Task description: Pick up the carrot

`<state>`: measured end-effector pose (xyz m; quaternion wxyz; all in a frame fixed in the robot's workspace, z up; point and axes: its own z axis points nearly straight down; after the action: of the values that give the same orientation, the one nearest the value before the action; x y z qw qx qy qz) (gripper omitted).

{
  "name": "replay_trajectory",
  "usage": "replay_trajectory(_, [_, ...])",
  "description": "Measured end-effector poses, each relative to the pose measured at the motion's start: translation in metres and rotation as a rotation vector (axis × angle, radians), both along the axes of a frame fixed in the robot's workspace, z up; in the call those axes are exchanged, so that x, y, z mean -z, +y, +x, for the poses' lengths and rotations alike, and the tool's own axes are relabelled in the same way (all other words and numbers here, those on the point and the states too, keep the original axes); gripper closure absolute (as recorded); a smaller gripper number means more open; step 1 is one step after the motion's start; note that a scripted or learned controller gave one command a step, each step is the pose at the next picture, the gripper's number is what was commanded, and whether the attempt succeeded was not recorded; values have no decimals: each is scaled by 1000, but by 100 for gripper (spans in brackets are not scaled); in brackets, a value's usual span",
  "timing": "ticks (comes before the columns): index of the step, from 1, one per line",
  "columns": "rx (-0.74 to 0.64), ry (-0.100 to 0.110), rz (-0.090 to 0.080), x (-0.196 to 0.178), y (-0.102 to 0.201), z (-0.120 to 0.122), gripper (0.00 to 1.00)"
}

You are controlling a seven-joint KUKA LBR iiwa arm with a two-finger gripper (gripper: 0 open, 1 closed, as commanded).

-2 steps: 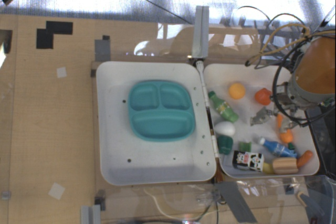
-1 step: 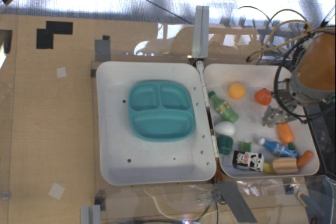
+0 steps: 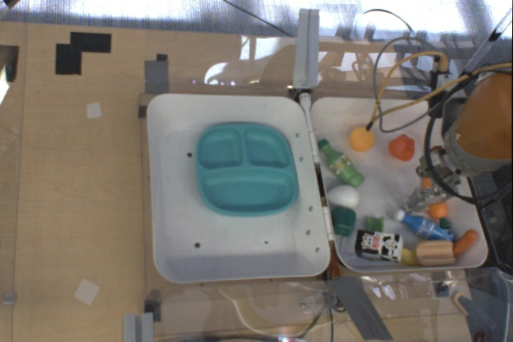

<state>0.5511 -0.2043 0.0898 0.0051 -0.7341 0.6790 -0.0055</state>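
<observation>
Gripper (image 3: 426,196) low in the right bin (image 3: 377,112), carrot (image 3: 466,241) not yet picked

Approach step, I judge: whether it is spread or pinched I cannot tell. The carrot lies at the near right corner, beside the bread (image 3: 435,253); next move needs a shift nearer and rightward

Robotics lab: plywood desk (image 3: 72,196) with black marker squares (image 3: 80,52) at 10 o'clock, two white bins (image 3: 168,252), loose cables (image 3: 401,60) at 2 o'clock, toy food items.
</observation>
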Motion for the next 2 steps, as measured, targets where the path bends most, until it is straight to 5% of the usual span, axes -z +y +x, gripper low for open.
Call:
replay_trajectory(1, [10,5,3,-48,74,-21,100])
replay_trajectory(2, [14,8,2,-47,71,-22,0])
